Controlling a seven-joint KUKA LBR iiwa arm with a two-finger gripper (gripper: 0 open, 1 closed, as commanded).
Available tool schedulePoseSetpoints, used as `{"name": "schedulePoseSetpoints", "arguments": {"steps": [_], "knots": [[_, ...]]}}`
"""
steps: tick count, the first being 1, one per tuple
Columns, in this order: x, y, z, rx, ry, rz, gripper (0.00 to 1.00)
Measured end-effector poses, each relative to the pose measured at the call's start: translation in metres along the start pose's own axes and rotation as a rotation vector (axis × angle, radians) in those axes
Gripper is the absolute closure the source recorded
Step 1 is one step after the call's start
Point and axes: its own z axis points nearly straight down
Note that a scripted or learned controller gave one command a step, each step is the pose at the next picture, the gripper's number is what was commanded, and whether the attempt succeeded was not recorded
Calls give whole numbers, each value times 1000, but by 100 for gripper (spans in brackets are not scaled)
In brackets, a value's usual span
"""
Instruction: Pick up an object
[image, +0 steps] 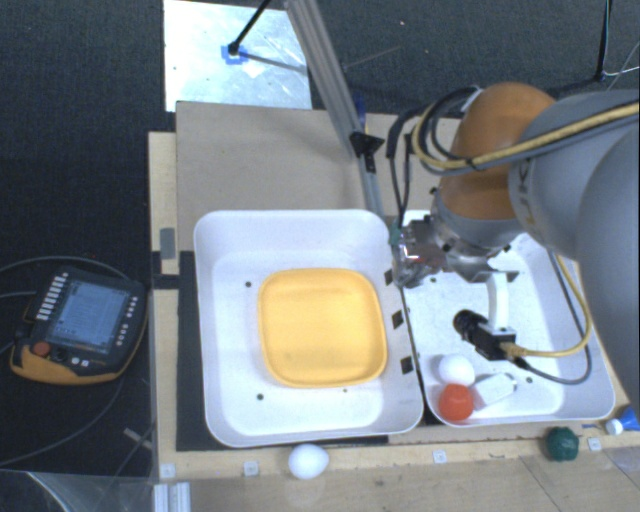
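A square yellow plate lies flat in the middle of the left bin. In the right bin, near its front left corner, a white ball sits just behind a red ball, and the two touch. A pale flat piece lies to the right of them. My gripper hangs under the orange wrist band, over the left edge of the right bin, close to the wall between the bins. It is well behind the two balls and to the right of the plate.
A white egg-shaped thing rests on the bench in front of the left bin. A dark green ball lies outside the right bin's front corner. A teach pendant sits on the floor at the left. A metal pole slants across the back.
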Motion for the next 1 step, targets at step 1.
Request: {"name": "schedulePoseSetpoints", "arguments": {"steps": [1], "knots": [[38, 16, -1, 1, 0, 1, 100]]}}
